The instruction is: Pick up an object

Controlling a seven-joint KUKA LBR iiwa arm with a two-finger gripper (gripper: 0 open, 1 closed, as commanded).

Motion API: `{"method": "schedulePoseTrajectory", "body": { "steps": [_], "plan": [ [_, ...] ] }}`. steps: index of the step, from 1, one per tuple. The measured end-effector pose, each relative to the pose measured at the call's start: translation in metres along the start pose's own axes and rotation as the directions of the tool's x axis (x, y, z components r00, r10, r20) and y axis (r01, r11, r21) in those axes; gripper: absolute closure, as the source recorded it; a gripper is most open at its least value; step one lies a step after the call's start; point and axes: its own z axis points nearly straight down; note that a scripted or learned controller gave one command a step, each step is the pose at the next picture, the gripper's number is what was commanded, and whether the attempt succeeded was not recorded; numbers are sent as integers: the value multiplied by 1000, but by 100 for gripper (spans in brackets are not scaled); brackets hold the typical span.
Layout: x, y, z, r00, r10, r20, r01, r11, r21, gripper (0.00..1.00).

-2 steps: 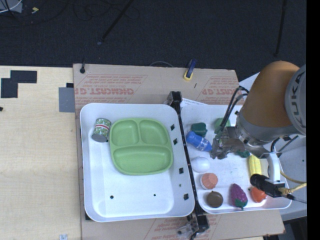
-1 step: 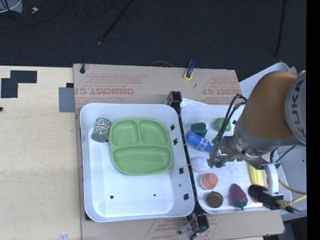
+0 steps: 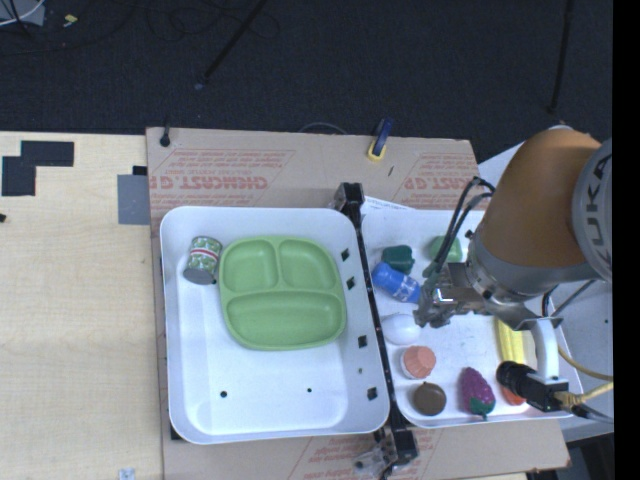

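Note:
My gripper hangs low over the right bin, near its middle. A blue bottle lies just to its left, and a white egg-like object sits just below and left of it. A dark green object and a light green one lie toward the back of that bin. Along its front are a pink-orange disc, a brown round piece, a purple eggplant-like toy and a yellow item. Nothing shows between the fingers.
The left bin holds a green divided plate and a small can at its back left. A black divider runs between the bins. The arm's orange band looms over the right bin's far side.

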Motion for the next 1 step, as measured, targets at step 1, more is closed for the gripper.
{"method": "schedulePoseTrajectory", "body": {
  "steps": [1],
  "plan": [
    [3, 0, 5, 1000, 2, 0, -2, 1000, 2, 100]
  ]
}}
